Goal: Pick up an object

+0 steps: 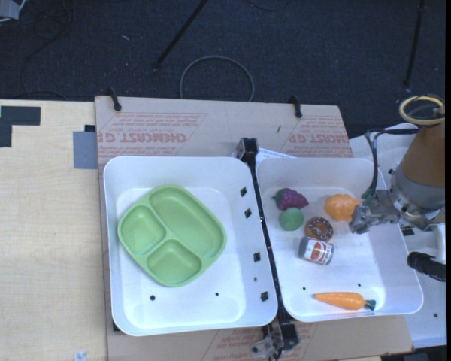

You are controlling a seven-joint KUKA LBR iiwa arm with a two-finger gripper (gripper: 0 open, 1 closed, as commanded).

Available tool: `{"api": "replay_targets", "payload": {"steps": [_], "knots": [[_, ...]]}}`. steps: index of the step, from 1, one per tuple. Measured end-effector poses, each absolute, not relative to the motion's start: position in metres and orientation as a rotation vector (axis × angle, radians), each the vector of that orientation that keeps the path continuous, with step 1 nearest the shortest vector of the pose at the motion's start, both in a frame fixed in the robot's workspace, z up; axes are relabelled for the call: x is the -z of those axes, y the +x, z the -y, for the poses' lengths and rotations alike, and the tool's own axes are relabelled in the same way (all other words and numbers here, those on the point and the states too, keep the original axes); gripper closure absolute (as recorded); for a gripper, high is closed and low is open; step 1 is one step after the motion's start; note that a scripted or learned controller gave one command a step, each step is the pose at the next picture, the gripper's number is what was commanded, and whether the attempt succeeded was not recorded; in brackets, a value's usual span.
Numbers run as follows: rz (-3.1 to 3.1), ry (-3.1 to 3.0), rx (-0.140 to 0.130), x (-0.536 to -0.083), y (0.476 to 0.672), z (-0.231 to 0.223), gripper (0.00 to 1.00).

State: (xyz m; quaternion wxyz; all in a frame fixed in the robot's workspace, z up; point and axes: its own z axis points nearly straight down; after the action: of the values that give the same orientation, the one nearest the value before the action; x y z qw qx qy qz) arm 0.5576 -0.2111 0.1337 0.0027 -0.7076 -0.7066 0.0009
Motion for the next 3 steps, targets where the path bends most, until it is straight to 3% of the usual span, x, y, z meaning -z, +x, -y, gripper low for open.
{"api": "replay_targets", "payload": {"steps": [2,3], "knots": [[2.226,-2.222,0.003,-0.247,0.560,0.202,1.00],[2.223,-2.219,0.000,-0.263,0.560,0.203,1.00]]}}
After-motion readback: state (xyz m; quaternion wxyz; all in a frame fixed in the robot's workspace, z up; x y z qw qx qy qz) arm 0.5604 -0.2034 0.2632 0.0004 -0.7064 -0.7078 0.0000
